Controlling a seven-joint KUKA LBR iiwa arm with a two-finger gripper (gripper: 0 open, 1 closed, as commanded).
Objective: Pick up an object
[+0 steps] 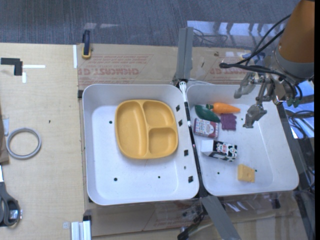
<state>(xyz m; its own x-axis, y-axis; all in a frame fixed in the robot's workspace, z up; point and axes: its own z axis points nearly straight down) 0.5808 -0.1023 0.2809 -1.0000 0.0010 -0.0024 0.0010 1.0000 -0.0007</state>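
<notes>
Carrot [226,107] lies in right bin [280,184] (by purple piece [228,122]). Gripper [252,115] hovers nearby, fingers spread, holding nothing.

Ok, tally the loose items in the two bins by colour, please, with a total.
Yellow: 2, divided plate, cheese-like wedge
Orange: 1, carrot
Green: 1, green piece
Purple: 1, purple piece
Red and white: 1, small packet
Black and white: 1, small carton
Total: 7
</notes>
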